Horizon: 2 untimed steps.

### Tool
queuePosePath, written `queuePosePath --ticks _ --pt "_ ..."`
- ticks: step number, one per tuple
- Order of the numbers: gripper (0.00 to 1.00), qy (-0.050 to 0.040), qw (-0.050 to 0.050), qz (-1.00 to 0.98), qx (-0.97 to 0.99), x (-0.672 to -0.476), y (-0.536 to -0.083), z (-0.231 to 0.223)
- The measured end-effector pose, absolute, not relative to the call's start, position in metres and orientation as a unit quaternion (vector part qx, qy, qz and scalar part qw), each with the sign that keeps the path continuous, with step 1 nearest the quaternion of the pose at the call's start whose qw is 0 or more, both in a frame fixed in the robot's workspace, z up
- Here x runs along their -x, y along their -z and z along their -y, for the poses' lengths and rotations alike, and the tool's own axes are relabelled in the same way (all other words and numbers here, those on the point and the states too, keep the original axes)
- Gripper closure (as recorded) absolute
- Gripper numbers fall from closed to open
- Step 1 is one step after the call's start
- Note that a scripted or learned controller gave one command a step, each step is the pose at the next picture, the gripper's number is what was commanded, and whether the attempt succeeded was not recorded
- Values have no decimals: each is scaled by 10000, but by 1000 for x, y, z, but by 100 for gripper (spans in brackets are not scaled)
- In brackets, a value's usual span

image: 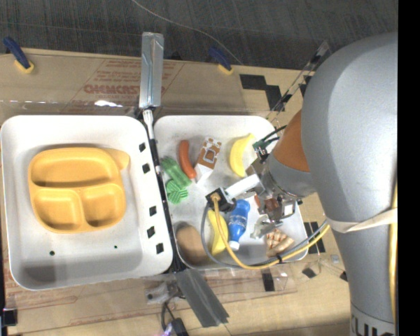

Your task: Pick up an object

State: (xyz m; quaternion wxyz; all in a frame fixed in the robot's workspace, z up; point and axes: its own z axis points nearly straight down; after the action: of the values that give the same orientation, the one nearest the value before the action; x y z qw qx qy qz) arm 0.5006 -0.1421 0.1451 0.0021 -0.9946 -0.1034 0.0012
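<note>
The right bin (169, 128) holds several small items: an orange sausage (186, 158), a green toy (175, 181), a brown and white packet (208, 153), a yellow rounded piece (239, 154), a blue bottle (236, 220), a yellow banana (216, 234), a brown potato (189, 244) and a tan ridged pastry (278, 241). My gripper (271, 211) hangs low over the right part of this bin, between the blue bottle and the pastry. The grey arm (350, 152) covers the bin's right side.
The left bin (14, 187) holds a yellow divided tray (77, 186). A metal bar (151, 68) stands at the divider between the bins. A yellow cable (252, 262) loops over the right bin's front rim.
</note>
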Motion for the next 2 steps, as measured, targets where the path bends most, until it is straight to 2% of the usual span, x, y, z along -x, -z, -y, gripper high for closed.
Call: queuePosePath --ticks 1,2 --pt "0 -3 12 1034 9946 -477 -189 166" --pt "0 -42 31 1030 9947 -475 -124 207"
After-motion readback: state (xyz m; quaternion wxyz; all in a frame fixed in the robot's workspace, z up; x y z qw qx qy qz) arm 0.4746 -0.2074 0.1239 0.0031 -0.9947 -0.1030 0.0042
